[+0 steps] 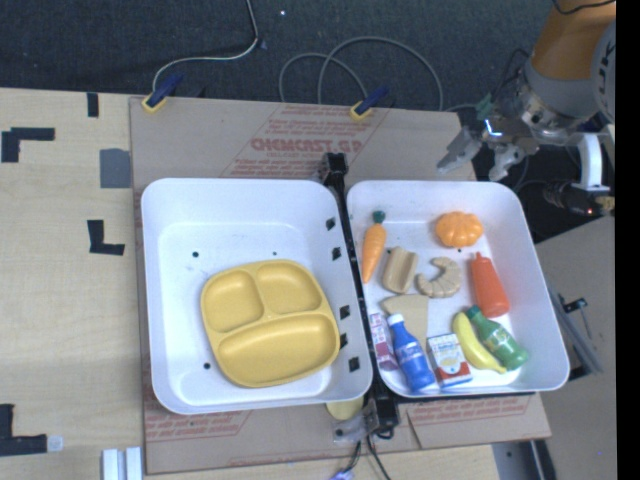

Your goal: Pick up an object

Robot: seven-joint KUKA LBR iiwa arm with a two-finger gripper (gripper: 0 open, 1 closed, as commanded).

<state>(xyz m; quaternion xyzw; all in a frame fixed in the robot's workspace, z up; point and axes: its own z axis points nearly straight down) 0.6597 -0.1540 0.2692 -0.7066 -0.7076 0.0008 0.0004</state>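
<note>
The gripper (478, 154) hangs at one o'clock beyond the right bin (535, 258), fingers spread, nothing between them; orange pumpkin (458, 229) lies inside

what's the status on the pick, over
Gripper open, above right bin's far rim, holding nothing. Toy food unpicked; orange pumpkin nearest. Nothing blocking.

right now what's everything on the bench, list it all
left bin: 1, white, holds the plate
right bin: 1, white, holds the toy food
divided plate: 1, yellow, left bin
carrot: 1, orange, right bin's left side
pumpkin: 1, orange, far side
red bottle: 1, right side
croissant: 1, tan, middle
banana: 1, yellow, near right
green bottle: 1, against the banana
blue bottle: 1, near edge
carton: 1, red and white, near edge
jaws: above the bench, beyond the right bin's far edge
</note>
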